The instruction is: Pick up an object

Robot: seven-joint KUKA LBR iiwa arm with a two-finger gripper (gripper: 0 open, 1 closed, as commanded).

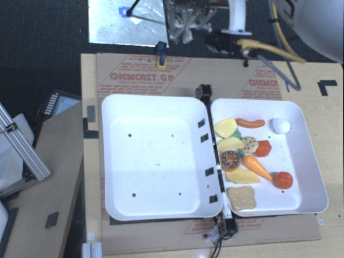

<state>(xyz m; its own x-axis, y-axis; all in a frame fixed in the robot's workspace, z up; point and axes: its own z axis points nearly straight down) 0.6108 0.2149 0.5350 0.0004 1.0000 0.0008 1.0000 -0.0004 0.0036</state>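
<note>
Toy food sits in the right bin while the arm hangs beyond both bins.

Nearest the camera in the right bin [309, 144] lies a slice of toast [241, 196], with a red tomato [283, 180] to its right. Just behind come a yellow wedge [242, 176], an orange carrot [257, 166] lying at a slant, and a sprinkled donut [231, 159]. Farther back sit a speckled cookie [249, 143], a red piece [263, 148] and two yellow chips [227, 128]. At the far side lie a sausage [250, 123] and a white egg [280, 126]. The left bin [115, 144] adjoins on the tabletop [140, 71]. Beyond the bins the end effector [183, 28] hangs above the tabletop's far edge; whether it is spread or pressed together, I cannot tell.
</note>
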